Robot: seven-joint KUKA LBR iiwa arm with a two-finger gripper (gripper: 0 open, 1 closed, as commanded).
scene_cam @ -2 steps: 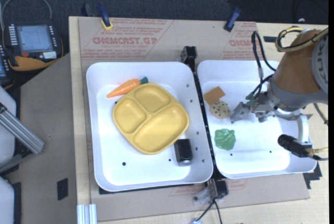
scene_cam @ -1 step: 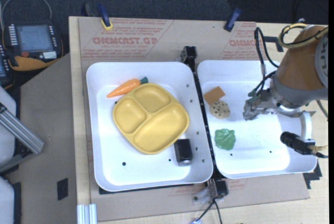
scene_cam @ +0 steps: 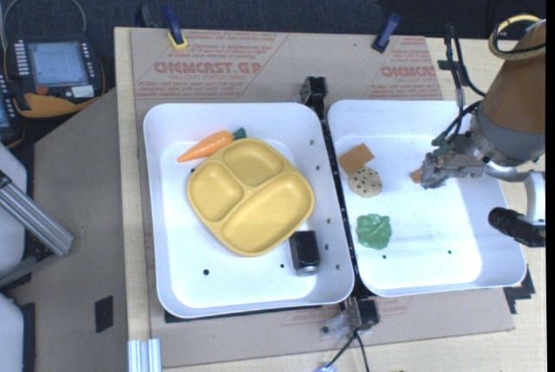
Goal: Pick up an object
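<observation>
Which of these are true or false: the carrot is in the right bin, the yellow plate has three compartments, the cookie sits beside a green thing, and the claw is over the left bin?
1. The carrot lies in the right bin. False: it is in the left bin, touching the yellow plate.
2. The yellow plate has three compartments. True.
3. The cookie lies near a green thing. True.
4. The claw is over the left bin. False: it is over the right bin.

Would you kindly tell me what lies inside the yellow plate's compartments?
The yellow plate shows three bare compartments. The carrot lies beside its rim, not inside. What the plate covers in the left bin is hidden.
</observation>
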